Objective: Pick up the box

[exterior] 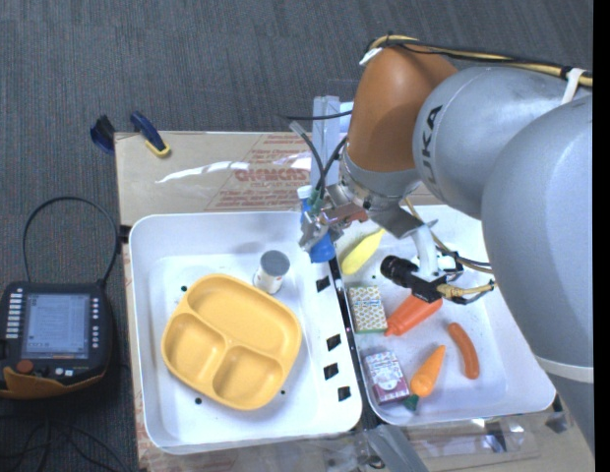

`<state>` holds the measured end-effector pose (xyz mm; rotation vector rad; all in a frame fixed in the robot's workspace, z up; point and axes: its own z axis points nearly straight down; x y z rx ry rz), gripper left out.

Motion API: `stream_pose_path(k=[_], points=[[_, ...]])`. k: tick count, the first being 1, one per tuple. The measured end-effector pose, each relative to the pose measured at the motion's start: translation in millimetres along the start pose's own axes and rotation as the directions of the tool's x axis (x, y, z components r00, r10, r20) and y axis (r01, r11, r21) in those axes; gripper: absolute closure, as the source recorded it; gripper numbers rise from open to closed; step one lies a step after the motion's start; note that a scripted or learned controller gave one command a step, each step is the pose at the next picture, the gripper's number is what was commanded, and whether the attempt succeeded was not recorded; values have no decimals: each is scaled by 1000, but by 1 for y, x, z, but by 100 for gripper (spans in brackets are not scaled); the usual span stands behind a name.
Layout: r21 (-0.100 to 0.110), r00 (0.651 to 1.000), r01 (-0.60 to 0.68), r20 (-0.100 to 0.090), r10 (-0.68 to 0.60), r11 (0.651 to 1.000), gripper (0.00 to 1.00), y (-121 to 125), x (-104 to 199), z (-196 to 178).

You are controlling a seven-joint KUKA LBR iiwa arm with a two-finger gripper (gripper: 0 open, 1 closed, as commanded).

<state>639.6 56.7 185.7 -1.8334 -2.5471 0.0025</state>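
A grey robot arm is reaching in from the right over two white bins, its gripper (320, 232) hanging above the far end of the divide between them, beside a yellow banana (360, 251). Whether the pincer is wide or narrow cannot be told from this angle.

The box (367, 309), a small printed carton, is lying flat in the right bin (526, 382), just beside the dividing wall and nearer the camera than the gripper. A second small packet (387, 377) is lying closer still, with two carrots (414, 314) and a sausage (464, 349) to its right. In the left bin, a yellow tray (232, 341) is sitting near a small jar (273, 269).

A clean pick probably means moving toward the near side, centring over the carton, and closing across its narrow sides without nudging the carrot touching its right edge.
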Motion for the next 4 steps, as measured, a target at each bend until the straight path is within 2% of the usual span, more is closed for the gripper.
stream_pose_path(k=[1, 2, 3, 4], points=[[-2, 998, 67, 2, -67, 998, 100, -10, -45, -34], [1, 989, 149, 0, -149, 989, 100, 3, -4, 0], [-1, 836, 548, 1, -548, 836, 100, -8, -40, 0], [-3, 806, 592, 4, -592, 806, 100, -17, -44, -34]])
